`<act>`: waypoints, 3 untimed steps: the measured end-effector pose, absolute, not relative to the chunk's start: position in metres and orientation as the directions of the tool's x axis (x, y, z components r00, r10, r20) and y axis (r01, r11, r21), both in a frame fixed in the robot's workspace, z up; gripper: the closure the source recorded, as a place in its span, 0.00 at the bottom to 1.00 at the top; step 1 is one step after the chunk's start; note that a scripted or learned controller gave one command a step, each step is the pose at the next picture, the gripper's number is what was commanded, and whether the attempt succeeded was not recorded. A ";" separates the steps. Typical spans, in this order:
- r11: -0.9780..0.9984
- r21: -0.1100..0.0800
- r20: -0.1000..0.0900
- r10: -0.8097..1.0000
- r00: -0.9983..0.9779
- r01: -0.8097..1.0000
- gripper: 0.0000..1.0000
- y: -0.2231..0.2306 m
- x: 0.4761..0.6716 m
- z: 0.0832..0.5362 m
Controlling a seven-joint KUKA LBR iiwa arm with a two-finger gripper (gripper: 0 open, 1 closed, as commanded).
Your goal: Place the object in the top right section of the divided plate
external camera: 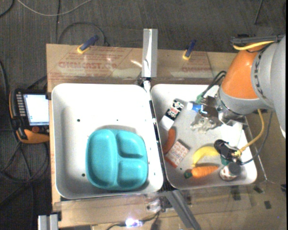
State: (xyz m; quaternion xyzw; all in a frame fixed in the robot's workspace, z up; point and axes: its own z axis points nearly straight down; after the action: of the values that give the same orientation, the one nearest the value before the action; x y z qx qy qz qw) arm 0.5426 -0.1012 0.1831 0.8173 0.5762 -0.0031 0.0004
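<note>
At the near end of my right bin [252, 176] lie a carrot [204, 171] and, just behind it, a banana [205, 153]. In the left bin [62, 109] sits the turquoise divided plate [116, 159]. Farther back, the gripper [201, 121] hangs over the right bin; I cannot tell how its claw stands.

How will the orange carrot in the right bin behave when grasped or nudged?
The tapered orange carrot looks round-bodied, so it may roll if pushed sideways. Its glossy skin suggests a slippery grip. It lies close against the curved yellow banana, which would probably shift too.
</note>
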 end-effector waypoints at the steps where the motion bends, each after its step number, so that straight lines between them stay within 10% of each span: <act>1: -0.327 -0.005 -0.001 0.945 0.327 0.945 1.00 -0.141 0.489 0.101; 2: -0.260 -0.002 -0.004 0.966 0.260 0.966 1.00 -0.187 0.554 0.166; 3: -0.439 0.008 0.002 0.898 0.439 0.898 1.00 -0.213 0.576 0.091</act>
State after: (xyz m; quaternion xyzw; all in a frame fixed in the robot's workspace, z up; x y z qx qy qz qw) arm 0.5759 -0.2131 0.0907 0.8483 0.5295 0.0030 0.0028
